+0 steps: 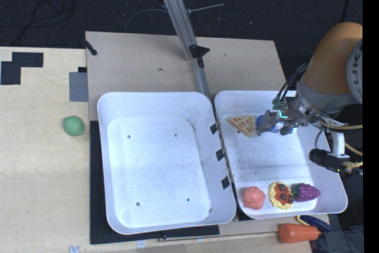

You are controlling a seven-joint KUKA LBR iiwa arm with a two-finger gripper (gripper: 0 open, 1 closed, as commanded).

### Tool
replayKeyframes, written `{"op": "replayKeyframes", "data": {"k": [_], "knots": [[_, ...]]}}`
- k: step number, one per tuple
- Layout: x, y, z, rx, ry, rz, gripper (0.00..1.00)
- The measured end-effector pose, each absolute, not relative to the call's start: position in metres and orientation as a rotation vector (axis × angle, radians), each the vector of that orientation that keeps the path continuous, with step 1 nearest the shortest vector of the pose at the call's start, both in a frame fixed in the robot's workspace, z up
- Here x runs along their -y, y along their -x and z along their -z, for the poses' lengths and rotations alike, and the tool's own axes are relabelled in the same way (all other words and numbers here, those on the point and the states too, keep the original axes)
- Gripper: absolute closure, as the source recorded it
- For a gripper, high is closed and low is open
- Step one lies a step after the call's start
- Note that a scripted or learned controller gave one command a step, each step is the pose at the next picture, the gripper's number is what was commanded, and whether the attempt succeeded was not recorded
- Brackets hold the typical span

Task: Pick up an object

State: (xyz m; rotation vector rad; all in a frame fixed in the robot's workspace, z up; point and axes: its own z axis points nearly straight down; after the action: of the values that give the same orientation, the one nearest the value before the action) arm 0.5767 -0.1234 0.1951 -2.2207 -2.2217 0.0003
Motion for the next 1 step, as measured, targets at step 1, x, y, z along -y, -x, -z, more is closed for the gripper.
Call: {"op": "replayKeyframes", "data": {"k": [1], "knots": [[0.1234, -0.5767, -0.1951, 2.222, 2.221, 0.0, 0.0]]}}
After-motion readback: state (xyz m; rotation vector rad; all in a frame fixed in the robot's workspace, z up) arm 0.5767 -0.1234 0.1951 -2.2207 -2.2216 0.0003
